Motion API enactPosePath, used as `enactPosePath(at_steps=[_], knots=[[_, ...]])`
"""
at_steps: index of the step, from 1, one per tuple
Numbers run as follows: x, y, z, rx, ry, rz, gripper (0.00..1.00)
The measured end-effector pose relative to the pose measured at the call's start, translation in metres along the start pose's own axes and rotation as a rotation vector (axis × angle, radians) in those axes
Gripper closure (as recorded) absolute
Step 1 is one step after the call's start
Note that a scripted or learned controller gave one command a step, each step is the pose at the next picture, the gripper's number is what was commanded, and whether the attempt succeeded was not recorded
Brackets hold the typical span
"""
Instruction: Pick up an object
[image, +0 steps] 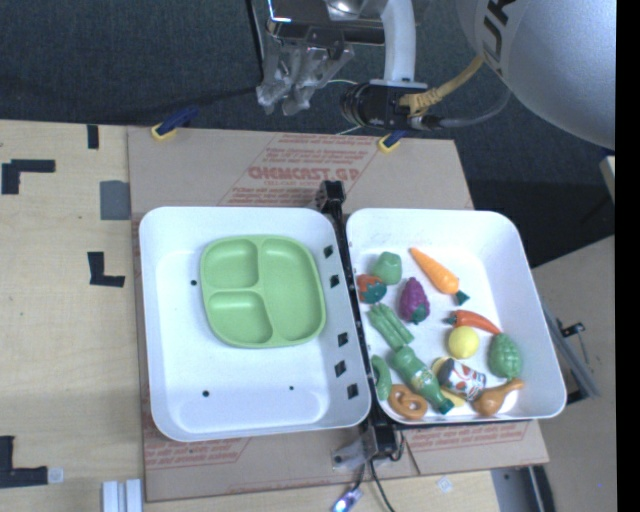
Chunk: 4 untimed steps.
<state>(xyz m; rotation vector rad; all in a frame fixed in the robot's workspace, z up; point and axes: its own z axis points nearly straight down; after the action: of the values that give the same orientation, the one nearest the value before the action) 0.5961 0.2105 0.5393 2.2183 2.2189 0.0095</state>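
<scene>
Nearest the camera, along the right bin's (520, 250) front edge: a pretzel (407, 401), a green bottle (420, 375), a tan drumstick (496, 397). Behind them a yellow lemon (463, 342), a red chili (474, 321), a purple grape bunch (413, 298), an orange carrot (434, 269). In the left bin (170, 390), a pale green divided plate (264, 291). On the cardboard (300, 172) behind, red lettering, roughly "CHEMCAST". Above the far tabletop, well away from both bins, the tool (291, 80); grip state impossible to tell.

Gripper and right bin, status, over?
Gripper high above the bench, past both bins, holding nothing. Toy food piled in right bin, untouched. Green tray in left bin.
</scene>
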Motion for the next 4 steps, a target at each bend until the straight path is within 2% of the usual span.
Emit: enactPosePath(at_steps=[1, 2, 3, 4], knots=[[0.023, -0.009, 0.156, 0.025, -0.008, -0.003, 1.00], [0.023, -0.007, 0.146, 0.009, -0.002, -0.002, 0.00], [0.024, -0.007, 0.136, 0.010, -0.002, -0.005, 1.00], [0.022, -0.068, 0.229, 0.022, -0.007, -0.002, 1.00]])
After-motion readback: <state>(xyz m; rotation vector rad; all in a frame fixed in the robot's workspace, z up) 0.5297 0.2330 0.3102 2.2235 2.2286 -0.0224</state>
